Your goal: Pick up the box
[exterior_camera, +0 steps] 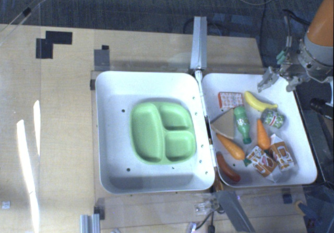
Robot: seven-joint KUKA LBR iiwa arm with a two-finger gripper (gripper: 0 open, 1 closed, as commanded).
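Observation:
A small flat red-and-white box lies in the back left part of the right bin. Two orange-and-white cartons lie side by side near that bin's front right. My gripper hangs over the bin's back right edge, above and right of the banana. Its fingers are spread open with nothing between them. It is well apart from the flat box and the cartons.
The right bin also holds a green bottle, a green-and-white round packet, two carrots, a dark red sausage and a tan wedge. The left bin holds a green divided tray.

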